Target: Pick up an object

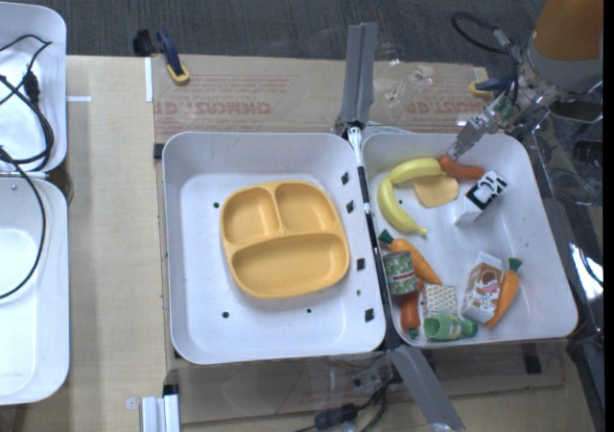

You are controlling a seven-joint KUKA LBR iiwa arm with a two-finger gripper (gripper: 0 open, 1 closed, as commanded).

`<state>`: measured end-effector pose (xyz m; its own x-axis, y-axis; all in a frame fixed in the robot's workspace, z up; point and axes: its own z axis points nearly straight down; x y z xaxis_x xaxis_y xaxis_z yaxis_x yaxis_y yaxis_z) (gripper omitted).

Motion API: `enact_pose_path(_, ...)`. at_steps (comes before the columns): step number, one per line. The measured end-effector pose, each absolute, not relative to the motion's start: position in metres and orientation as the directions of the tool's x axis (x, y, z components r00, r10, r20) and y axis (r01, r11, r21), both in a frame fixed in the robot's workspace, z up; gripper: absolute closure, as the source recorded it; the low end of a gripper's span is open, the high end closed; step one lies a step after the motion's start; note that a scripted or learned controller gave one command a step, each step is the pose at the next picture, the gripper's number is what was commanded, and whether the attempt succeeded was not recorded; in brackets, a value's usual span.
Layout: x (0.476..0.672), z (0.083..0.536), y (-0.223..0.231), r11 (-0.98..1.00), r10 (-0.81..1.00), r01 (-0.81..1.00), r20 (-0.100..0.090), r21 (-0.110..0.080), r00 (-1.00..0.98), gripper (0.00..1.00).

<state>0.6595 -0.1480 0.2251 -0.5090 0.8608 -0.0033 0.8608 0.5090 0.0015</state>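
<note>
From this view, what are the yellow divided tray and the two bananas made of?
Yellow divided tray: looks like moulded plastic, matte, uniform colour, rounded compartment walls. Bananas: probably plastic toy food, smooth with a slight sheen, flat even yellow, no bruising. Real fruit can't be ruled out.

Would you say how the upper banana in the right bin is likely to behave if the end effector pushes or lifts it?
The upper banana looks smooth and curved, so it may pivot or slip sideways. It touches the sausage, which would probably move too. It looks like a light, stiff toy.
</note>
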Motion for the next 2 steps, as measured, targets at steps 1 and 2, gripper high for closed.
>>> enact_pose_path(1,0.659,0.092,-0.188,0.482,0.876,0.876,-0.003,0.001,-0.482,0.00)
enact_pose_path(2,0.660,0.103,-0.189,0.482,0.876,0.876,-0.007,0.004,-0.482,1.00)
